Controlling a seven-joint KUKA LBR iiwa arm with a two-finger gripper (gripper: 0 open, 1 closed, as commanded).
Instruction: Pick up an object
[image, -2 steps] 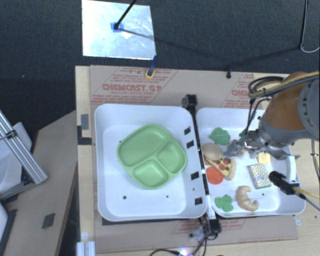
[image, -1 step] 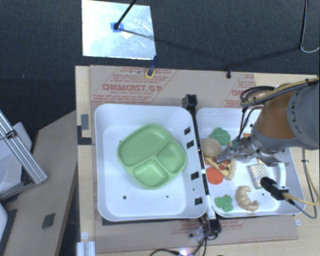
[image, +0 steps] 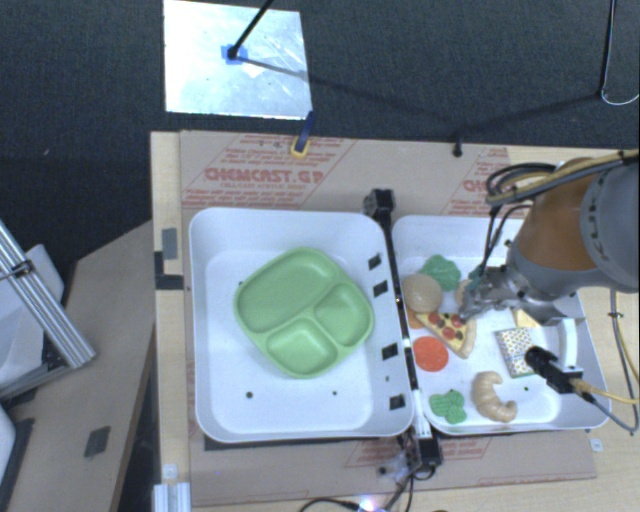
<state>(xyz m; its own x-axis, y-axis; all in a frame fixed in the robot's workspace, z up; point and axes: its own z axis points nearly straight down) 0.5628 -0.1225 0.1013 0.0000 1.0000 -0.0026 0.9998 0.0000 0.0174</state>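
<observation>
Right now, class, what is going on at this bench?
A grey robot arm reaches in from the right over the right bin, its gripper low among toy foods: a pizza slice, a red disc, a croissant and green leafy pieces. Nothing is visibly lifted. The left bin holds a green divided plate.

Robotics lab; KUKA arm (image: 570, 235), white bins (image: 210, 300), cabled bench (image: 250, 165)

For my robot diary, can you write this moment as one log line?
arm: over right bin | fingers: low by pizza slice | green tray: left bin | hold: unclear
</observation>
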